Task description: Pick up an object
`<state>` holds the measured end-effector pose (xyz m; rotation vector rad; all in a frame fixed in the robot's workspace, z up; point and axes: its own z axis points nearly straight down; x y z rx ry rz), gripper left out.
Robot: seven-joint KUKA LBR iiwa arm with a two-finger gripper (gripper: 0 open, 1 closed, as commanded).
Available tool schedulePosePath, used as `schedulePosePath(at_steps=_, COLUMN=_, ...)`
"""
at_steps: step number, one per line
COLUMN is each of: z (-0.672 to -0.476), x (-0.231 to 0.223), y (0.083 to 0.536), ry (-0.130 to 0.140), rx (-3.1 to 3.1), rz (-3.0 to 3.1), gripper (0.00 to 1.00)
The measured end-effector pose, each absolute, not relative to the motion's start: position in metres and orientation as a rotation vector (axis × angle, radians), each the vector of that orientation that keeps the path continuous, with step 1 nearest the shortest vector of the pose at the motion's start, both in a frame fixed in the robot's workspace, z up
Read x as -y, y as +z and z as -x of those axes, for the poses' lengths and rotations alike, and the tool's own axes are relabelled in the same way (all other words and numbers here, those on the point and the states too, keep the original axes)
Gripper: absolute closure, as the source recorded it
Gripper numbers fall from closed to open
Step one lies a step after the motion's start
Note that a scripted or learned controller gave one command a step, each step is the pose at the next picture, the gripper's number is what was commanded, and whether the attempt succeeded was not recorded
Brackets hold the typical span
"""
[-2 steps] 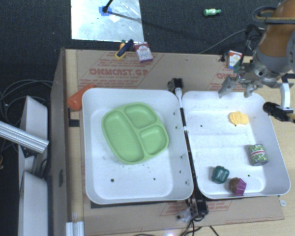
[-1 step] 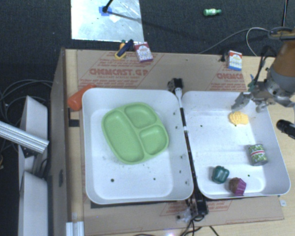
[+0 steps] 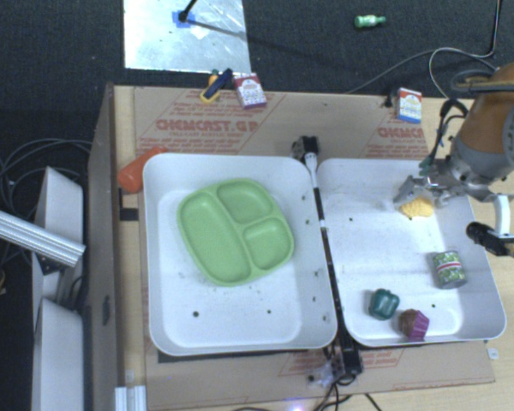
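So the grey arm (image 3: 488, 135) (orange band up top) leans in low over the right-hand white bin (image 3: 475, 315), end effector (image 3: 418, 193) touching a small yellow lump (image 3: 418, 207); can't tell its state.

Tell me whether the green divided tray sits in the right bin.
No, the green divided tray lies in the left bin.

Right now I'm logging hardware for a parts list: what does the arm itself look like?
The grey KUKA arm carries a broad orange band above its wrist, with thin dark cables looping beside it. Its metallic two-finger gripper is silvery grey.
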<state>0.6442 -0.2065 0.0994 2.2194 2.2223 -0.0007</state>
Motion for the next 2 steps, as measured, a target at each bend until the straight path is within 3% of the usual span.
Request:
schedulePosePath(at_steps=1, z=-0.6464, x=0.2067, y=0.1124, ry=0.005, rx=-2.220, rz=-2.214, gripper=1.00)
schedulePosePath(at_steps=2, z=-0.6463, x=0.2067, y=0.1123, ry=0.004, rx=-2.220, rz=-2.213, gripper=0.00)
